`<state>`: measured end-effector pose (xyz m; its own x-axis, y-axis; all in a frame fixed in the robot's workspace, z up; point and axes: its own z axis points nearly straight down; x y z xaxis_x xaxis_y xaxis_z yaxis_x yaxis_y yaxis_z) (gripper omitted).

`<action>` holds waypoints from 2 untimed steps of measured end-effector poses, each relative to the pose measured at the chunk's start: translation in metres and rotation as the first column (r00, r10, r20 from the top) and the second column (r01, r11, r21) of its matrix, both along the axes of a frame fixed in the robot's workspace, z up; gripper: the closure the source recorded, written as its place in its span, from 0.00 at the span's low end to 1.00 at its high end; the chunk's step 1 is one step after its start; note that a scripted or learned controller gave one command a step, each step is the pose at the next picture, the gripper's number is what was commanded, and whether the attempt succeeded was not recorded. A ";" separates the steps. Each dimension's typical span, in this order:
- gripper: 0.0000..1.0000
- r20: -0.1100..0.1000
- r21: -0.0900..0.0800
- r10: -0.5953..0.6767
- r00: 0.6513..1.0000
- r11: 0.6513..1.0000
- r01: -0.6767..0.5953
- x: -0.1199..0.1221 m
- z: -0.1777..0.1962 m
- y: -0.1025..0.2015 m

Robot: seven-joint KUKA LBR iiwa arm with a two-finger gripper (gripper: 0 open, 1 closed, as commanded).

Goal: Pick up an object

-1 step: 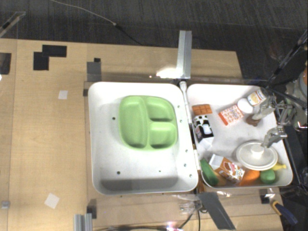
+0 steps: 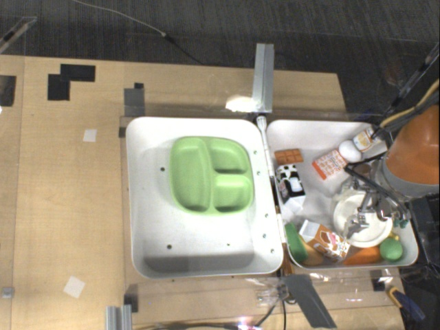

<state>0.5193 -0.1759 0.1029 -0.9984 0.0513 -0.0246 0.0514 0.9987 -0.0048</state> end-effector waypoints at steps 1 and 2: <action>0.00 -0.010 0.007 -0.130 0.992 0.992 0.130 0.098 -0.014 0.026; 1.00 0.009 0.004 -0.125 0.992 0.992 0.125 0.103 0.002 0.026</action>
